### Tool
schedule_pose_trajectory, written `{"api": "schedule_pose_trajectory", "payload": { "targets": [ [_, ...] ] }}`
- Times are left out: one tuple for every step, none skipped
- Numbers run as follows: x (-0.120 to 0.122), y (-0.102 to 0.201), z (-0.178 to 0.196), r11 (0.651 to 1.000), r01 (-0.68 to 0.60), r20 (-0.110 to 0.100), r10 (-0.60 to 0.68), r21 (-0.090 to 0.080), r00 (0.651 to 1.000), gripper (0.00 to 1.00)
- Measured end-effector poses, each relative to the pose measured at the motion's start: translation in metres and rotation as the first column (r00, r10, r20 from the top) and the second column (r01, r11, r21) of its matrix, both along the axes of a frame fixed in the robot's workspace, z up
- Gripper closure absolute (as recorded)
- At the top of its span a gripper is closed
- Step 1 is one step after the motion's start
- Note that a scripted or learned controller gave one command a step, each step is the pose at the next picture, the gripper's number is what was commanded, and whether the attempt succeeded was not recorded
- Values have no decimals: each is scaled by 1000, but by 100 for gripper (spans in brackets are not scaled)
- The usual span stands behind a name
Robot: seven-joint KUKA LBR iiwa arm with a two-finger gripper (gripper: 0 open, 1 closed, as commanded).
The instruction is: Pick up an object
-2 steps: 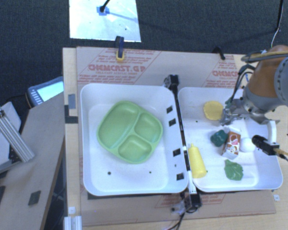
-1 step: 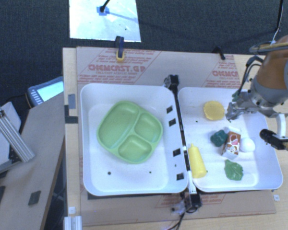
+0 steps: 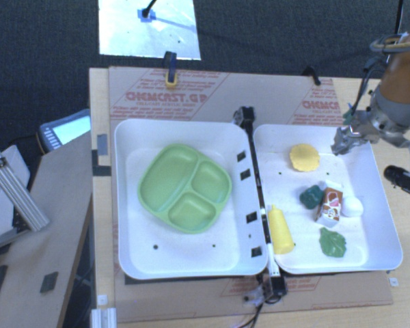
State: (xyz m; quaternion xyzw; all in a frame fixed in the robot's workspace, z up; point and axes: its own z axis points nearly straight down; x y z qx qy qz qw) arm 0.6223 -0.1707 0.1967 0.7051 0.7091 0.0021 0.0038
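Note:
The right bin [image 3: 379,203] holds a round yellow piece [image 3: 305,157], a dark green lump [image 3: 312,197], a small red and white carton [image 3: 330,206], a white egg-like piece [image 3: 352,207], a light green leafy piece [image 3: 333,242] and a yellow bottle [image 3: 281,229] by the divider. My gripper [image 3: 344,141] hangs over the bin's far right corner, just right of the yellow round piece. I see nothing between its fingers.
The left bin [image 3: 133,251] holds a green compartment plate [image 3: 185,187]. A black divider [image 3: 254,183] runs between the bins. Cardboard lies under both bins. A yellow clamp [image 3: 171,76] sits at the back edge.

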Motion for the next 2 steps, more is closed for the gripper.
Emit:
{"api": "schedule_pose_trajectory", "payload": {
  "targets": [
    [-3, 7, 49, 1000, -1, -2, 1, 1, 1000, 100],
    [-14, 53, 37, 1000, -3, -8, 3, 4, 1000, 100]
  ]
}}
